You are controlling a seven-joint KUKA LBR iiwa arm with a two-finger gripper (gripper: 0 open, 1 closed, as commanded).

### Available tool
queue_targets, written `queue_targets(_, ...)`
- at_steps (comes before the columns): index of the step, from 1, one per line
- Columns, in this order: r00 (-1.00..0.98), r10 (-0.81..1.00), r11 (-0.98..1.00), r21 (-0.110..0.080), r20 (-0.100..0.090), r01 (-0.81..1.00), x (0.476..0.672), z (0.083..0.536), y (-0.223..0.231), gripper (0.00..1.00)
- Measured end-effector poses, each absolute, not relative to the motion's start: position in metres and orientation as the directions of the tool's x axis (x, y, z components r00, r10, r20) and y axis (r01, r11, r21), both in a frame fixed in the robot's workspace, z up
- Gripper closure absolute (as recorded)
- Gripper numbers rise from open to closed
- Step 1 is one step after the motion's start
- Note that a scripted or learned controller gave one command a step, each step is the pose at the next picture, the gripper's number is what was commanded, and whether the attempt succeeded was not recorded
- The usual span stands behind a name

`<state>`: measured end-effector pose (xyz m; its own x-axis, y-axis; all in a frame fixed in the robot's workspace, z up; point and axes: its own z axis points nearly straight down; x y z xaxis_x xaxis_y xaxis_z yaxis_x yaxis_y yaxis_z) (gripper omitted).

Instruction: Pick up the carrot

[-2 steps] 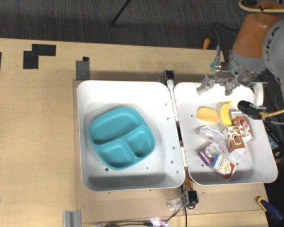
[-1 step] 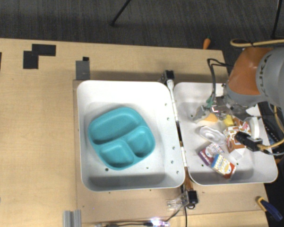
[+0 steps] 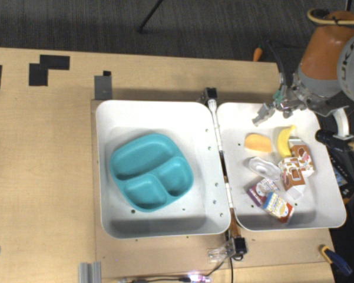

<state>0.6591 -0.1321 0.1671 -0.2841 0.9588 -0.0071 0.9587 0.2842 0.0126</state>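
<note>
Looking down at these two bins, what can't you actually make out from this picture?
- Gripper, camera view: small and blurred, so its finger state is unclear.
- Orange lump in the right bin: too blurred to confirm it is the carrot.
- Packets: print too small to read; they overlap, hiding what lies beneath.
- Arm: cut off by the right edge.
- Teal tray in the left bin: compartment contents hard to judge.

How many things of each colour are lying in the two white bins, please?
Teal: 1, the divided plate
Orange: 1, the carrot
Yellow: 1, the banana
Brown and white: 1, the carton
Clear: 1, the plastic wrapper
Multicoloured: 1, the snack packet
Total: 6
</note>
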Motion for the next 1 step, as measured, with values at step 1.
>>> queue_targets(1, -0.134, 0.991, 0.134, 0.000, 0.001, 0.991, 0.6098, 0.0908, -0.1126, 0.00)
